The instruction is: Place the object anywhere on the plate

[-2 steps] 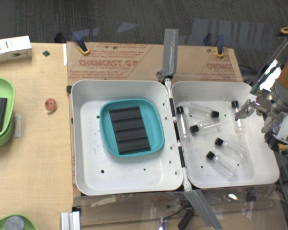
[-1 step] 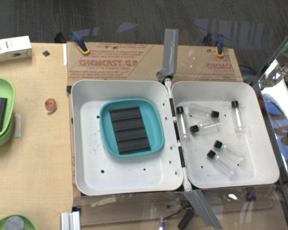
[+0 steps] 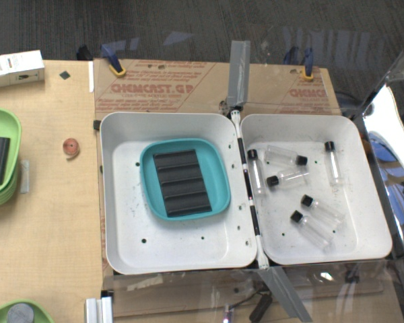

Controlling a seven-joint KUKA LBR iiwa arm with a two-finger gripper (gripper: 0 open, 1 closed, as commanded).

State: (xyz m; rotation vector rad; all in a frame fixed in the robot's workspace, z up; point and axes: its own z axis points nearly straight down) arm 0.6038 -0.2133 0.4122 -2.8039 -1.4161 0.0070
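Nearest the viewer, two shallow white bins sit side by side on the surface. Left bin [image 3: 121, 241] — holds a teal plate [image 3: 184, 178] carrying a dark ribbed rectangular insert [image 3: 182, 182]. Right bin [image 3: 370, 241] — holds several clear vials with black caps, lying scattered: one along the dividing wall [image 3: 254, 171], a pair near the centre [image 3: 287, 167], one toward the right wall [image 3: 332, 160], and two lower down [image 3: 314, 219]. These vials are the candidate objects, all well apart from the plate. State of the end effector cannot be told. Judged best practice: choose an isolated vial, grip across its barrel, lift clear of the divider, release low over the plate to limit rolling. Cardboard behind the bins [image 3: 155, 86] reads, in red, roughly "CHEMCAST".
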